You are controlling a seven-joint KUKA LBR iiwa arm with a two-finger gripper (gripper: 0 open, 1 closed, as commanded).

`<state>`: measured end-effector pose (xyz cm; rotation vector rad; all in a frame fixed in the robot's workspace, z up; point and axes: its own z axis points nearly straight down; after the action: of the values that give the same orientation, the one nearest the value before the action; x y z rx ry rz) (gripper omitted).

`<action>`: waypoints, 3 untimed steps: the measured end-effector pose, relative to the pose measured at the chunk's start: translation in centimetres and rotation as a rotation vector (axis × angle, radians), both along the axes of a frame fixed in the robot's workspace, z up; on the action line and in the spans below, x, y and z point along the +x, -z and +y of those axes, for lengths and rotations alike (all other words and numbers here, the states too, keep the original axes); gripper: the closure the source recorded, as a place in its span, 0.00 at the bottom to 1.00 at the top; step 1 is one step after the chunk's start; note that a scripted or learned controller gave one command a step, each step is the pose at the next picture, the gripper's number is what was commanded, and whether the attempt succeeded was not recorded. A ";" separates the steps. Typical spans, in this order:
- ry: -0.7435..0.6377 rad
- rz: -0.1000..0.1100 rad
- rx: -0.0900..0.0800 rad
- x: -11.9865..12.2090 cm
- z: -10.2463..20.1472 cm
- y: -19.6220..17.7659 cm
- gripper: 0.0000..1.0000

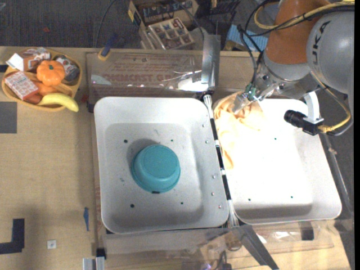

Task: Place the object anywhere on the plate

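Observation:
A teal round plate (156, 167) lies upside-down-looking in the middle of the left white bin (112, 122). My gripper (247, 97) hangs low over the far left corner of the right white bin (292, 207), close to the rim between the two bins. An orange-tinted patch (236, 122) spreads on the bin floor just under and in front of it. Whether that patch is an object or a reflection of the arm's orange band (295, 16) is unclear. No separate object can be made out at the gripper tip. The plate is well to the gripper's left and nearer the camera.
A wicker basket of toy fruit (42, 83) sits on the bench at the far left. A clear plastic tray (152, 75) stands behind the left bin. A black cylinder (301, 121) with cables sticks out of the arm over the right bin.

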<state>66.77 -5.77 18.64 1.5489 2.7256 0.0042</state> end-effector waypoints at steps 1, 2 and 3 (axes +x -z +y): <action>0.003 0.001 0.000 0.1 -0.3 -4.0 1.00; -0.396 0.004 -0.001 -1.6 4.3 -5.0 1.00; -0.792 0.003 -0.003 -2.0 9.7 -5.0 1.00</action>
<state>64.73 3.96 23.60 0.3777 3.1145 0.0021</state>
